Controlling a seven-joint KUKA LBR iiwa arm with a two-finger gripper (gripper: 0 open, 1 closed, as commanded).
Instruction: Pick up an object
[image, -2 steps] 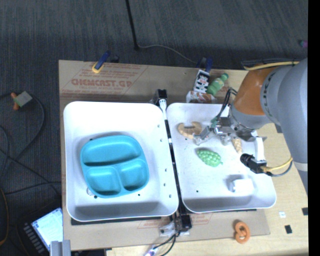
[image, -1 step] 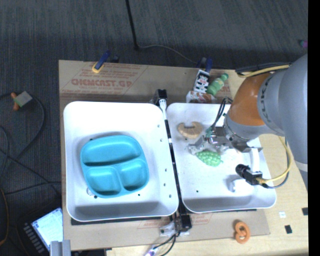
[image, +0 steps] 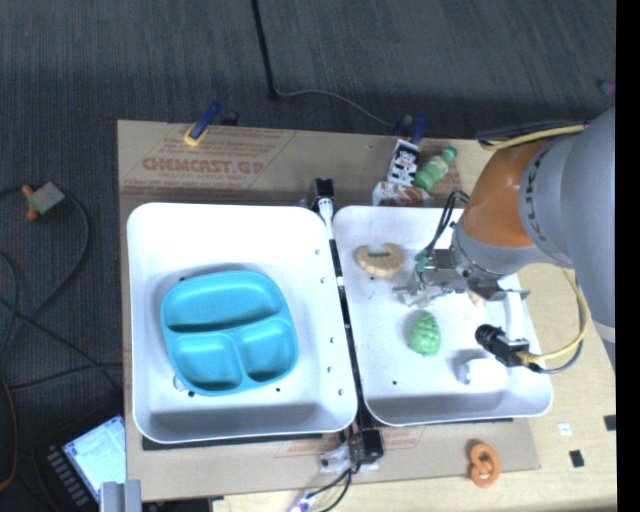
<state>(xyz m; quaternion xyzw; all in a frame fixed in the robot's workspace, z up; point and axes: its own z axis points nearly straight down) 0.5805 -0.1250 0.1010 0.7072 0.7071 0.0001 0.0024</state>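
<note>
Dark carpet surrounded the bench, where we counted two bins. At frame right, the right bin (image: 520, 400) held one green object (image: 424, 333), its long axis running top to bottom, and one tan ring-shaped piece (image: 379, 260). The left bin (image: 150, 240) held one blue divided tray (image: 230, 330). Just above the green object we saw the gripper (image: 432, 283), fingers spread and empty.

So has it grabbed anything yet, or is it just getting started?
Nothing looks picked up yet. The gripper is down inside the right bin, between the tan ring-shaped object and the green object, and both of those lie on the bin floor. I cannot tell whether it is closing on anything. The blue divided tray sits in the left bin. Left to do: grip one object and lift it.
</note>
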